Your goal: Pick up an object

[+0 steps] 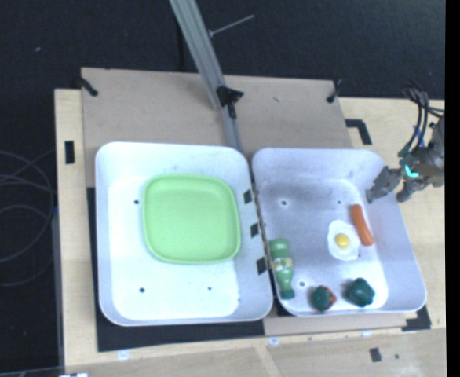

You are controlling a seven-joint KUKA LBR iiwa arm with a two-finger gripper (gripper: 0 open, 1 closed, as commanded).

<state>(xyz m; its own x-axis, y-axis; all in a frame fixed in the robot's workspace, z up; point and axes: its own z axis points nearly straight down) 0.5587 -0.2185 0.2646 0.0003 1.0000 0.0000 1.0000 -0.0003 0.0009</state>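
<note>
Nothing is being held at this moment, so the task is being judged as barely begun: the gripper (392, 187) is being seen at the upper right rim of the right bin (308, 171), above and to the right of the fried egg toy (342, 239), with its two dark fingers spread apart and no object between them. The fried egg toy is being taken as the landmark: an orange carrot-like stick (361, 224) is lying just beside it to the upper right, touching or nearly touching its edge; a dark green round piece (360, 291) is lying below and slightly to the right of it, a smaller green-and-red piece (322, 298) below and to the left, and a pale green bottle-shaped piece (280, 267) well to its left against the bin's wall. A light green plate (191, 218) is resting far to the left in the left bin (120, 289). All the pieces are lying on the bin floor, so choosing, descending, closing and lifting are all being left to do; the stick is being judged nearest to the gripper
</note>
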